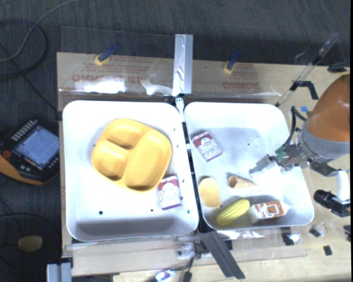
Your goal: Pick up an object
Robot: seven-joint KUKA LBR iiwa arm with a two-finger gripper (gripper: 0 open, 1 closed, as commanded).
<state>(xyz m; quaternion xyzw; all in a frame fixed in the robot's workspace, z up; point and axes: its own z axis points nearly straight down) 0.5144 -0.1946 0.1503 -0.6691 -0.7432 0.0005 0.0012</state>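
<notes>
Two white bins sit side by side on the desk. Nearest the camera, along the right bin's (282,119) front wall, lie an orange-and-white carton (266,210), a yellow corn cob (232,211) slanting up to the right, and a pale yellow round piece (209,192). Just behind them a small cone-shaped piece (241,181) points right; it lies just left of and below the gripper (263,164), closest of all. Whether the gripper is spread or pressed together I cannot tell. Farther back, a red-and-white packet (206,145) has bare floor around it, the roomiest spot. The left bin (76,157) holds a large yellow toy (131,153) and another packet (169,192).
</notes>
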